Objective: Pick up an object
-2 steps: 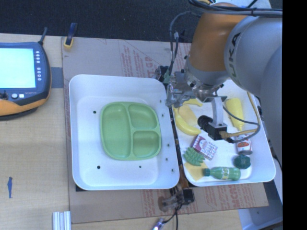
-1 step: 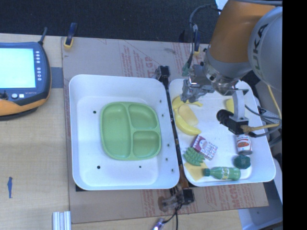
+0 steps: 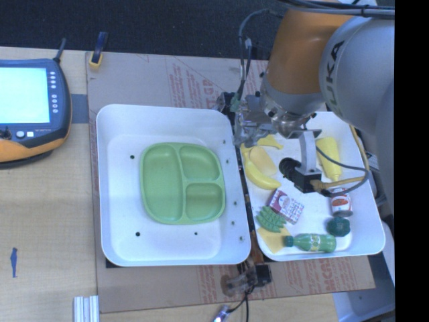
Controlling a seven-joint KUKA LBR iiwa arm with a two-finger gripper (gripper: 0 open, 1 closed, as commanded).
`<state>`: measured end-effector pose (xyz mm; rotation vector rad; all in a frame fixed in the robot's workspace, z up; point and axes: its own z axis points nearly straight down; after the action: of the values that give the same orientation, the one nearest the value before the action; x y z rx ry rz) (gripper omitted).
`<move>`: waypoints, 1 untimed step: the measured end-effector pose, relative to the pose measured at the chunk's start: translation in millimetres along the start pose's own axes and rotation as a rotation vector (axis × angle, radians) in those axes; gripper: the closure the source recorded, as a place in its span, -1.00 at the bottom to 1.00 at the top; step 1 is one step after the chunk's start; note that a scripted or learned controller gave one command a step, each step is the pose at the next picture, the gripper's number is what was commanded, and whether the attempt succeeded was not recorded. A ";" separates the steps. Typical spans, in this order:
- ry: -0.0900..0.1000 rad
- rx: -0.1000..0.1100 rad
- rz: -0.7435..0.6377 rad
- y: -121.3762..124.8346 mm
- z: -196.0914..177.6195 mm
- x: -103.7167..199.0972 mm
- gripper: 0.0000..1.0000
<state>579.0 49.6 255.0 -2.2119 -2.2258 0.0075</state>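
The grey arm (image 3: 348, 66) with its orange band hides the upper part of the right bin (image 3: 372, 237); the gripper (image 3: 258, 127) sits low at that bin's upper left corner, too cluttered to make out, so whether the fingers are apart or closed cannot be told; nothing is seen between them. Letters on the arm's grey shell are cut off and unreadable; the small red-and-white packet (image 3: 287, 206) bears print too fine to read. A banana (image 3: 259, 168) lies just below the gripper; a second banana (image 3: 328, 155) lies to its right; a green bottle (image 3: 310, 242) rests near the bin's front edge. The left bin (image 3: 114, 200) holds a green divided plate (image 3: 182, 182); a handheld control pendant (image 3: 30, 109) rests on the counter (image 3: 47, 233), cut off at left.
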 end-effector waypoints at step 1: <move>0.000 0.000 0.000 0.1 -0.1 -0.2 -1.00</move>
<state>579.0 49.4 255.1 -2.2123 -2.2257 0.0073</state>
